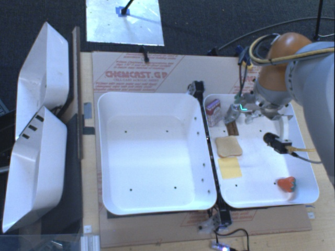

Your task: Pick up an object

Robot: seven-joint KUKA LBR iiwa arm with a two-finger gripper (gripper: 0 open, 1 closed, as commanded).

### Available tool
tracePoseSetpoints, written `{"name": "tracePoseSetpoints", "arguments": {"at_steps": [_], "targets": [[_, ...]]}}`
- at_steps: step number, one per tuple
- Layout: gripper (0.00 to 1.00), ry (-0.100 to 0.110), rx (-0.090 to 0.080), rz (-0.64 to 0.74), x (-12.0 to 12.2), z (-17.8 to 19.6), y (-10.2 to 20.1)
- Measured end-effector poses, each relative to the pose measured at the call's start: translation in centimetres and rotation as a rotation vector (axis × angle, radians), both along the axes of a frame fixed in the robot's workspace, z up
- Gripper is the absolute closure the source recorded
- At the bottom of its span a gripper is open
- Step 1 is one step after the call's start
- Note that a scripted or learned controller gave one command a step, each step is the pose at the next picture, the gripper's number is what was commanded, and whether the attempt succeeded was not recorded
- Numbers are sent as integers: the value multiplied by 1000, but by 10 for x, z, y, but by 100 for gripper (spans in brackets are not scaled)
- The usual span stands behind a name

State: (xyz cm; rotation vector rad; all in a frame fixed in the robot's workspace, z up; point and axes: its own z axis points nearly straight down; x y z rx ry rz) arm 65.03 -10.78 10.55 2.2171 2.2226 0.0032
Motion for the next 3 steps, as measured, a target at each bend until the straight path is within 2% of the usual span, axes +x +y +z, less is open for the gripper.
{"name": "tracePoseSetpoints", "arguments": {"at_steps": [1, 2, 3], "targets": [[0, 3, 0, -3, 12, -22, -15], [0, 2, 0, -1, 9, -21, 2], [100, 0, 0, -1, 9, -10, 1]]}}
